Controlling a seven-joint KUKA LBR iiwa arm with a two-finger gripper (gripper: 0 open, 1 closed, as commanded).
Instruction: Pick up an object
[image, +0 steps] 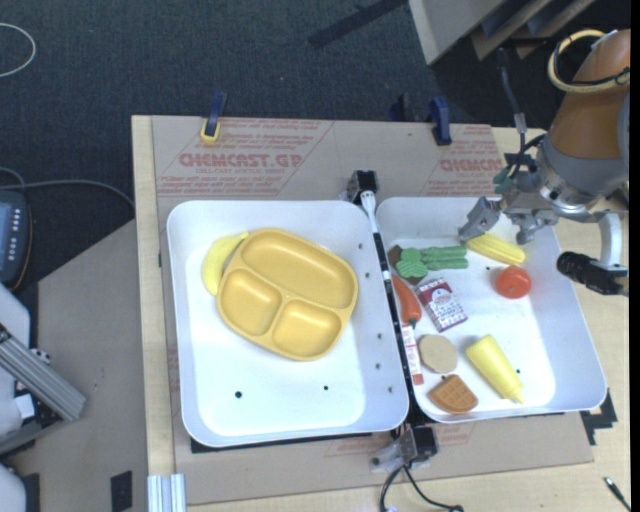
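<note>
Right white bin (575, 345): the tool (505, 222), fingers spread and holding nothing, hangs just above a small yellow plastic corn cob (497, 249) lying near the bin's far wall, beside a red plastic tomato (513, 283). The cob is probably light, rigid and smooth; a grip across its narrow middle seems safest.

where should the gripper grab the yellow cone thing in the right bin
Grip the cone across its wide upper body, coming straight down from above. It lies flat and apart from its neighbours, tapering toward the bin's near rim, so the thick end likely gives the jaws a surer bite than the thin tip. Set the jaws crosswise to its long axis.
</note>
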